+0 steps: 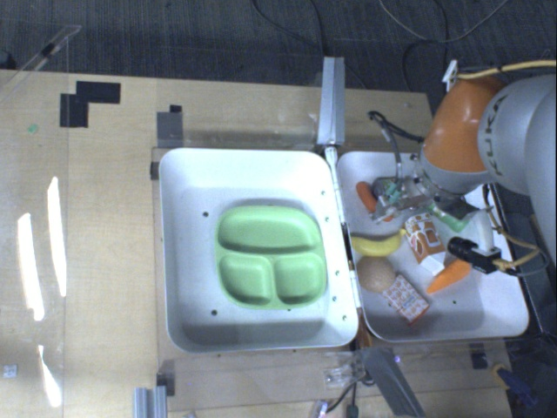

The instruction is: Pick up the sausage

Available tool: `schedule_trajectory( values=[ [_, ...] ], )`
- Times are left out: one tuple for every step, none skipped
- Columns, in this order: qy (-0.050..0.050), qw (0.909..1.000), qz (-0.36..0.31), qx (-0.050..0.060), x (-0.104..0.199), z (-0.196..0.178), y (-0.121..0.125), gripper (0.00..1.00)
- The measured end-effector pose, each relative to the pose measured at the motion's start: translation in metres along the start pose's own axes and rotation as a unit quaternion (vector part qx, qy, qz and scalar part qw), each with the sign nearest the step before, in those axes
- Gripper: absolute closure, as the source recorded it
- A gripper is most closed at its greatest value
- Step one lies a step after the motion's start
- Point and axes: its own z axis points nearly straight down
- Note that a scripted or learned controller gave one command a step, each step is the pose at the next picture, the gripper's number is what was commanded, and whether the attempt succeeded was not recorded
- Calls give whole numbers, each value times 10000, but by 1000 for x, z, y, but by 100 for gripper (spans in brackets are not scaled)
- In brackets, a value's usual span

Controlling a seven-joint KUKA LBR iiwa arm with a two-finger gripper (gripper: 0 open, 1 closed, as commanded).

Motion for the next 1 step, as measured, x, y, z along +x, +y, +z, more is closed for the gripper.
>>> schedule_trajectory(
  values=[
    [10,9999,-105,44,41,-86,76,100]
  ],
)
